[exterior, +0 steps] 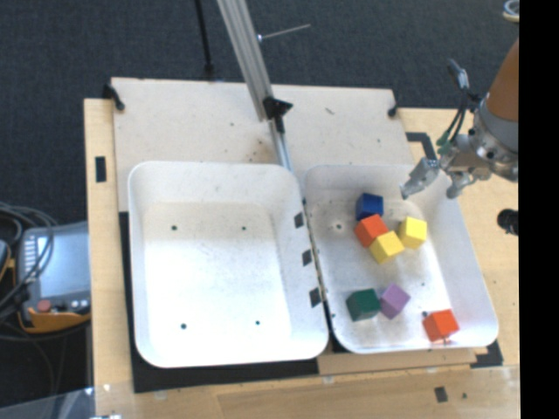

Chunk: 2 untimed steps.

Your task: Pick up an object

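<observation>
In the right bin [467, 260], nearest lie an orange cube [440, 324], purple cube [395, 300] and green cube [362, 304]; farther, two yellow cubes [399, 238], another orange, then a blue cube [369, 205]. Beyond and right, above the far rim, the tool [434, 178] hangs spread open, holding nothing.

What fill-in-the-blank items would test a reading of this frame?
1. All the cubes lie in the ___ bin.
2. The blue cube touches the ___ cube.
3. The purple cube sits beside the ___ cube.
4. The end effector hovers over that bin's ___ edge.

Missing: right; orange; green; far
</observation>
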Available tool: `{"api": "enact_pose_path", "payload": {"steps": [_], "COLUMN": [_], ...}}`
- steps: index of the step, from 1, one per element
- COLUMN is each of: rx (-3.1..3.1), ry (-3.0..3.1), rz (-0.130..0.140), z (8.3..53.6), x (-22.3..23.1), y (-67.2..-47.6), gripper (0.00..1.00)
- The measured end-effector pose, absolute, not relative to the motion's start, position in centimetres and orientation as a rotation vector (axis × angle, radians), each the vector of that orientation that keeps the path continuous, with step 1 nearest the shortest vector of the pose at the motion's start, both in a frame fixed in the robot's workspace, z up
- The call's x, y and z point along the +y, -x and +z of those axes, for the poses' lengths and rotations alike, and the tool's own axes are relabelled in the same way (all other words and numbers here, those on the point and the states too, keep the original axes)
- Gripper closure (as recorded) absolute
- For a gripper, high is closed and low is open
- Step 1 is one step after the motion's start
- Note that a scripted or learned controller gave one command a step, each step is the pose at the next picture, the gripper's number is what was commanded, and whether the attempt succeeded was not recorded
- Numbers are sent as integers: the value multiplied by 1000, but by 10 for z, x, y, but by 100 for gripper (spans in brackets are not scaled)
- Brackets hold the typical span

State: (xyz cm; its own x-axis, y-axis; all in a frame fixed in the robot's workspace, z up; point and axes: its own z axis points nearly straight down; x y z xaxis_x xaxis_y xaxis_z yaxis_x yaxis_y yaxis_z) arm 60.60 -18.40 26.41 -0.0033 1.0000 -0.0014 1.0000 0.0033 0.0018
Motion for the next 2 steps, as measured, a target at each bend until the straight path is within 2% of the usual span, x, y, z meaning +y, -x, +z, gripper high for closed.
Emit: {"api": "enact_pose_path", "payload": {"steps": [1,2], "rx": [2224,2223], "ry": [-2215,-2222], "rz": [-1,-6], "z": [264,204], "x": [-184,-189], "y": [-606,-612], "gripper": [0,0]}}
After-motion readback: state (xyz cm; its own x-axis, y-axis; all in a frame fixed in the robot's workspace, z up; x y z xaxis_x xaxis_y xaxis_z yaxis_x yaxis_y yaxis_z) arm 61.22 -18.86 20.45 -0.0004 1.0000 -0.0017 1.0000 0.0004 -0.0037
